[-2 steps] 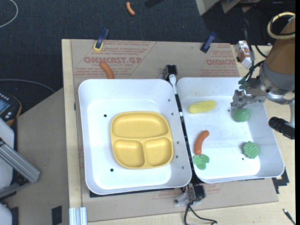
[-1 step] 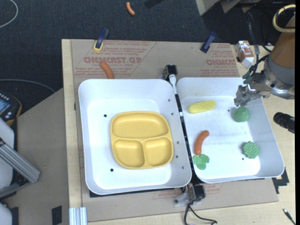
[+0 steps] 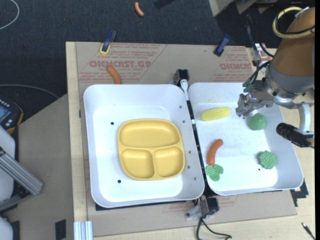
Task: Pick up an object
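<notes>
In the right-hand shallow white bin [image 3: 235, 181], the grey arm's two-finger gripper [image 3: 248, 105] hangs just above a smooth round green ball [image 3: 258, 122]; I cannot tell how its jaws stand. A ball may well roll off a closing pinch. The yellow plastic corn cob [image 3: 215, 114] lies close and could be bumped. The orange sausage [image 3: 214, 150], knobbly green lump [image 3: 268, 159] and leafy green piece [image 3: 214, 172] lie apart.
</notes>
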Controlling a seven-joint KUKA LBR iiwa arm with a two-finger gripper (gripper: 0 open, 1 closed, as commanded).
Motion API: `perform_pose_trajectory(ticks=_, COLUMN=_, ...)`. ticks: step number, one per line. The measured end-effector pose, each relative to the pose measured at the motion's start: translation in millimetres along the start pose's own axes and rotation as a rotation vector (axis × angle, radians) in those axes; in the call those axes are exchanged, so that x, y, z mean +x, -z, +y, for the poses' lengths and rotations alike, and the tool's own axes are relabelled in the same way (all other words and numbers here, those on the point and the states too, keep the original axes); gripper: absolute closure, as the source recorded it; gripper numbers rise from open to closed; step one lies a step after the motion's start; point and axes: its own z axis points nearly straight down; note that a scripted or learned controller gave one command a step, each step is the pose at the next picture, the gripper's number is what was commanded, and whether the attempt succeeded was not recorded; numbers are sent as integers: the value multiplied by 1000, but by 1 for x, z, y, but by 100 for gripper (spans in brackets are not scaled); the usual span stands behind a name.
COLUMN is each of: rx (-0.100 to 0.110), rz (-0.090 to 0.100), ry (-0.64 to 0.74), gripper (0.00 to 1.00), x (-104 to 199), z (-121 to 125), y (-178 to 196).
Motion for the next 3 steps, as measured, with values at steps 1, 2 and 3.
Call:
perform_pose_trajectory(ticks=1, rx=-2, rz=1, ry=4, gripper=100, x=55, z=-2, y=10)
perform_pose_trajectory(ticks=2, rx=-3, rz=0, ry=3, gripper=100, x=105, z=1, y=13)
perform_pose_trajectory(ticks=3, rx=2, rz=0, ry=0, gripper=100, x=141, z=-4, y=-12)
